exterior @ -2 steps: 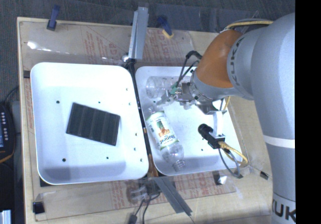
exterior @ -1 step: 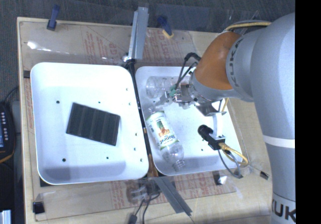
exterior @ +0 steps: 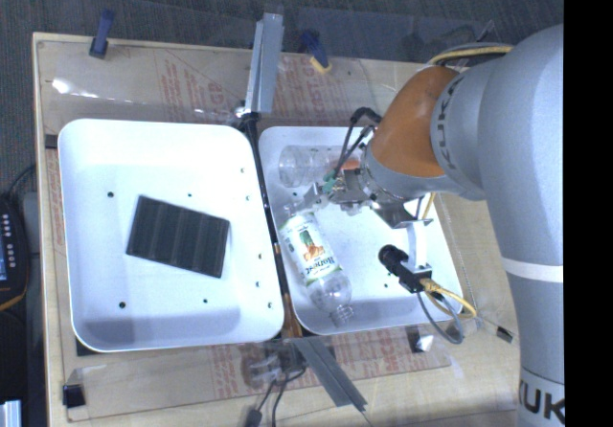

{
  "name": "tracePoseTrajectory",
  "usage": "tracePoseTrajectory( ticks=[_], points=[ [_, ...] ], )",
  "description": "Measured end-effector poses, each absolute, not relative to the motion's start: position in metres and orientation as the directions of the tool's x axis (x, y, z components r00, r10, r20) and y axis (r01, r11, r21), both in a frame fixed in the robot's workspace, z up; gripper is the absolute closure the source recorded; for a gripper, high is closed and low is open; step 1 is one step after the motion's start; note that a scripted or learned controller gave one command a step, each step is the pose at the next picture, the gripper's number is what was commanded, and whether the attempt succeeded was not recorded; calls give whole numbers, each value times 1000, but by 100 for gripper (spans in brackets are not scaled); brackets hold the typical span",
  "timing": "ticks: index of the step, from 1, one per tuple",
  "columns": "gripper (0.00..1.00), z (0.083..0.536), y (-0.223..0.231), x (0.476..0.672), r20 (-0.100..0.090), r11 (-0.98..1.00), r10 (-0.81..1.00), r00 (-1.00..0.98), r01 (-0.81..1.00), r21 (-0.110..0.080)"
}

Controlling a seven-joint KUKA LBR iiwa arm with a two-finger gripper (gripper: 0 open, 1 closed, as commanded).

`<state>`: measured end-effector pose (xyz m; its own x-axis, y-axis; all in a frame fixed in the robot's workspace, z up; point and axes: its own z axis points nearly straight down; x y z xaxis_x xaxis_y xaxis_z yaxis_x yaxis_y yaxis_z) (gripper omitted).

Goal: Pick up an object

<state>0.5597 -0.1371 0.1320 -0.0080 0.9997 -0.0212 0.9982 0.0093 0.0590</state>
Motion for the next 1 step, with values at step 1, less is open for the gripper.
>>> tracePoseTrajectory(
  ticks=[1],
  points=[
    [0, 131, -134, 558, -39, 103, 994, -101, 992, 70]
  ],
)
